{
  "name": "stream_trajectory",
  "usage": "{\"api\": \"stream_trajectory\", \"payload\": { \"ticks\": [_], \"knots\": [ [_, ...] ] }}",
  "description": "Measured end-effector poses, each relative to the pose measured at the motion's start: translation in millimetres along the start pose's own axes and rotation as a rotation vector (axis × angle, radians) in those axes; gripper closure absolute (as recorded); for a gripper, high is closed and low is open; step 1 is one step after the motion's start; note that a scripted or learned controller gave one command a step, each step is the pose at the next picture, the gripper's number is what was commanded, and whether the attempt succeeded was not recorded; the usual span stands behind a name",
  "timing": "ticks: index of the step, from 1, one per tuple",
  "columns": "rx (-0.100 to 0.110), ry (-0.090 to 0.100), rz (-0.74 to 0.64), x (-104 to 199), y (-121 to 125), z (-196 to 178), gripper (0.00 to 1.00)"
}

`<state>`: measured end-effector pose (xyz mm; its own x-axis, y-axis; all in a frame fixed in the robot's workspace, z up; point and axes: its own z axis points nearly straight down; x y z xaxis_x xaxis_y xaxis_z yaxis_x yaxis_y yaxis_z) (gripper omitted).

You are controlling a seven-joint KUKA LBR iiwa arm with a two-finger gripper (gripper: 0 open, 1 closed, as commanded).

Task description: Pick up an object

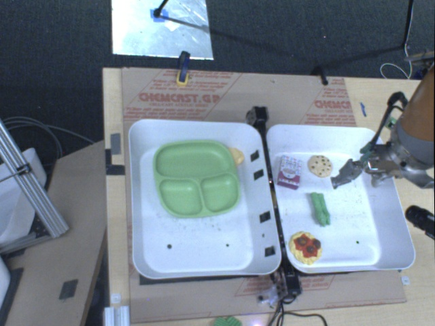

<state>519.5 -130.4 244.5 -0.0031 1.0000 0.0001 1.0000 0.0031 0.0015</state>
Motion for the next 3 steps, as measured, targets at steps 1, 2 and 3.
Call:
{"api": "stream_trajectory", "payload": {
  "ticks": [1,2,3],
  "knots": [
    [0.009,0.002,0.002,-2,2,162,0.0],
    [-0.002,-0.001,0.003,-3,5,144,1.0],
    [-0.011,0.001,-0.01,70,45,55,1.0]
  ]
}}
